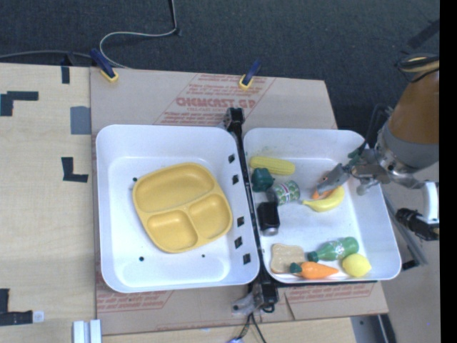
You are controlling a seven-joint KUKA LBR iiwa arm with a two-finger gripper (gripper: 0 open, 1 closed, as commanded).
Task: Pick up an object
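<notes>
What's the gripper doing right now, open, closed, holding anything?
Gripper: cannot be told; it sits low in the right bin, right at the banana.

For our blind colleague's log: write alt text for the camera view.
A grey robot arm's gripper hangs over a banana in the right bin, among toy corn, a carrot, a lemon and a green bottle. The left bin holds a yellow divided plate.

The counter is pale wood with dark tape marks. A cardboard sheet, held by two yellow clamps, lies on it. Two white bins sit side by side on the cardboard.
</notes>
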